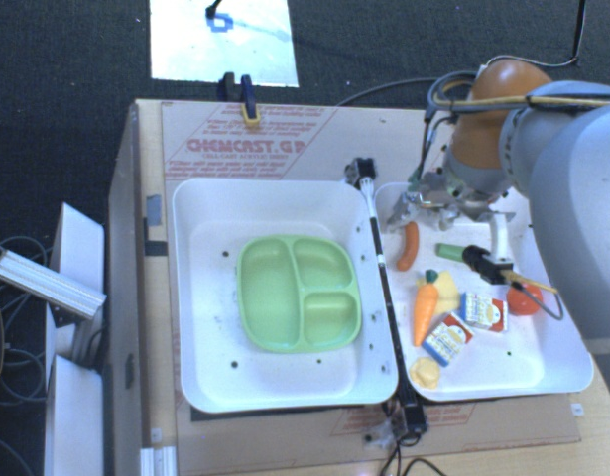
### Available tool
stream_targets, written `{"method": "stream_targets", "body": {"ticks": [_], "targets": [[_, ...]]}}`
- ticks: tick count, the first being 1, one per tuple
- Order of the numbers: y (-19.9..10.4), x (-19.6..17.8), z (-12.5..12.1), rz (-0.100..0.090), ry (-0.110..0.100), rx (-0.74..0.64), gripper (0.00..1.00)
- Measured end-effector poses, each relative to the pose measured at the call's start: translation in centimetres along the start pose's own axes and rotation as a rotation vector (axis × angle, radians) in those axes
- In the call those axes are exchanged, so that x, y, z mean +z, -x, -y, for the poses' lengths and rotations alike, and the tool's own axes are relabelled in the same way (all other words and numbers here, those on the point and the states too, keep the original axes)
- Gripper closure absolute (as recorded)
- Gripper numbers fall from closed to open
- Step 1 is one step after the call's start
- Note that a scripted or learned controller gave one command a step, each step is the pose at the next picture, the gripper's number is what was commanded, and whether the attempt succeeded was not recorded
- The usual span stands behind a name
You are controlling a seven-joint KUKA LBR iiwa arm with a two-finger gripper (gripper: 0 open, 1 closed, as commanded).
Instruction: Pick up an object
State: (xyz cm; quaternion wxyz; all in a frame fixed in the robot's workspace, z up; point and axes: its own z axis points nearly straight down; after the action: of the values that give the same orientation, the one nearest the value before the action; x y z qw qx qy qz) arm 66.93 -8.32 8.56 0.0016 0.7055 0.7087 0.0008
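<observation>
Claw (pixel 435 202), grip state unclear, hovers near sausage (pixel 409 245), above carrot (pixel 425 310).

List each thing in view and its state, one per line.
Claw: low in the right bin, above the sausage.
Sausage: lying flat, not held.
Carrot: lying flat.
Green tray: lying flat, compartments up, in the left bin.
Tomato: resting on the bin floor.
</observation>
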Motion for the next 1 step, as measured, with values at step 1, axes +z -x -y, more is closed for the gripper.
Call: {"method": "stream_targets", "body": {"ticks": [1], "targets": [[0.02,-1.11,-0.10,0.001,0.002,-0.002,1.00]]}}
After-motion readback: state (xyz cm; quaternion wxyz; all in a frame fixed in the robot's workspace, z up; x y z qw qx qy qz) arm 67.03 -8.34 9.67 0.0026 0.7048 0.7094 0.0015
